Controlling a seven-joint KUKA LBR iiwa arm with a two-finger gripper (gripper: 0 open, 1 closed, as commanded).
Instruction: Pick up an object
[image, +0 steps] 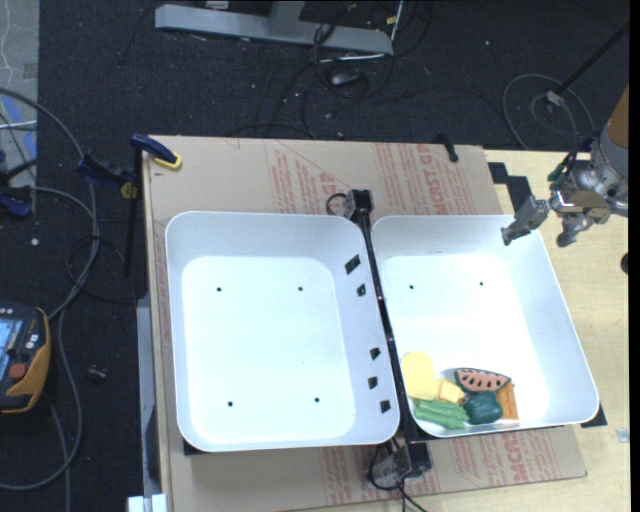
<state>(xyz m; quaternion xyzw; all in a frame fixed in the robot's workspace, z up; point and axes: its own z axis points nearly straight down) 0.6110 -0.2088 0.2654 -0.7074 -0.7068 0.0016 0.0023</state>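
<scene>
A small pile of toy food lies in the near corner of the right bin (540, 270): a yellow piece (419, 375), a watermelon slice (483, 380), a green pod (440, 413), a dark teal piece (484, 408) and an orange piece (508, 402). My gripper (544, 227) hovers over the far right rim of that bin, well away from the pile. Its two fingers are spread apart with nothing between them.
The left bin (200, 250) sits beside the right one, with a black divider strip (375, 310) between them. Both rest on a cardboard sheet (280, 170). A blue and yellow clamp (155, 152) grips the sheet's far left corner. Cables run across the dark floor.
</scene>
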